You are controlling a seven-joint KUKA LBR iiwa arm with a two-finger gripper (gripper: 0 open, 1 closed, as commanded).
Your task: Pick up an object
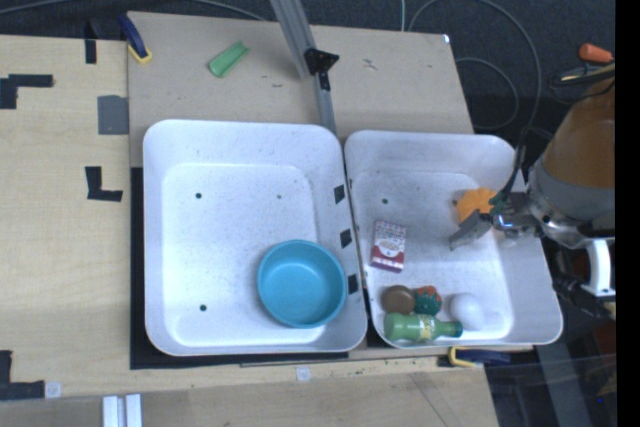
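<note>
The arm (580, 165) is reaching into the right bin (420, 147).

The gripper (478, 223) is hanging low by the bin's right wall, and I cannot tell how its jaws are standing. An orange thing (470, 204) is sitting right beside it. A red box (388, 245), a green bottle (420, 327) and a white ball (467, 308) are lying nearer the front. A blue bowl (301, 282) is sitting in the left bin (190, 147).

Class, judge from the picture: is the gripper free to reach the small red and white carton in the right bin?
Probably yes. The carton lies apart from other items, with bare bin floor between it and the gripper.
</note>
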